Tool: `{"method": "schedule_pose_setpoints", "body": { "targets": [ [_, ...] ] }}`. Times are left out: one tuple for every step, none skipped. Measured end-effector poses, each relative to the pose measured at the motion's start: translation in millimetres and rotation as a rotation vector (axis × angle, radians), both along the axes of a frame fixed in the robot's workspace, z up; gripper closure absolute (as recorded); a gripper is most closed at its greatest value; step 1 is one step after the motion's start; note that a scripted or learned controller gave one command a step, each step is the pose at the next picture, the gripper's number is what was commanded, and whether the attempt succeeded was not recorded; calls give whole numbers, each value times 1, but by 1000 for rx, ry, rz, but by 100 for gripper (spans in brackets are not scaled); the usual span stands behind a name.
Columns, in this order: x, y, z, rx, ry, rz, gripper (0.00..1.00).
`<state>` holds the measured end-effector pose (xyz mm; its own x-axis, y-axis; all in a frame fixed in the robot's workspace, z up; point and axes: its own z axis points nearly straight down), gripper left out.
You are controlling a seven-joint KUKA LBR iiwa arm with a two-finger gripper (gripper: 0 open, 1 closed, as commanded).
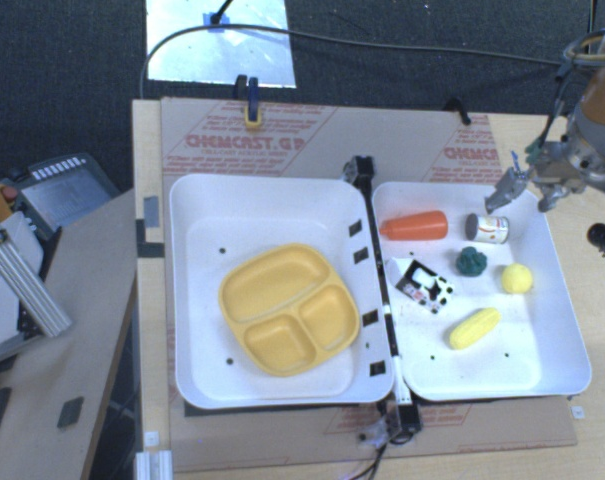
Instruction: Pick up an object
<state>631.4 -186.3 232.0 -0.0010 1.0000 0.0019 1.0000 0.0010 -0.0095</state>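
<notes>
The right bin (557, 363) holds an orange carrot (414, 226), a small can (489, 229) lying on its side, a dark green lump (471, 261), a yellow ball (517, 279), a yellow corn cob (474, 327) and a black-and-white patterned piece (425, 285). My gripper (527, 196) hangs over the bin's far right corner, just above and to the right of the can. Its two fingers are spread apart, open, with nothing between them.
The left bin (197, 218) holds a yellow divided plate (287, 308). A black clip strip (374, 268) runs along the seam between the bins. Cardboard lies under both bins, and a yellow clamp (252, 108) sits at its far edge.
</notes>
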Motion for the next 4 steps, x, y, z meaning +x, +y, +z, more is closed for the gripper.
{"method": "schedule_pose_setpoints", "body": {
  "targets": [
    [2, 0, 7, -2, -11, 2, 0],
    [9, 6, -52, -1, -8, 6, 0],
    [12, 4, -94, -1, -7, 4, 0],
    [17, 3, -112, -7, -27, 4, 0]
  ]
}}
